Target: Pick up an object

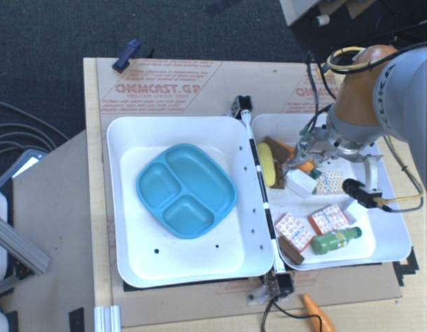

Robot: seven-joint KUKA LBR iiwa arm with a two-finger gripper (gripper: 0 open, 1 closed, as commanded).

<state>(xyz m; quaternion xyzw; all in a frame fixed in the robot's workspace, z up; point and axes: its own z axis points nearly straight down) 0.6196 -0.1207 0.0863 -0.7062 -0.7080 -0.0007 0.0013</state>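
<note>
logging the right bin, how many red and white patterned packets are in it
2. One red and white patterned packet lies near the bin's front left, beside the divider; the other lies just right of it, above the green bottle. More may be hidden under the arm.

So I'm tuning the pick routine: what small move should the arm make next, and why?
Probably a short straight descent. The gripper hangs low over the right white bin, right above the small white block and an orange piece beside the yellow banana-shaped toy. Nothing shows as held, so lowering onto the block seems the likeliest step.
</note>
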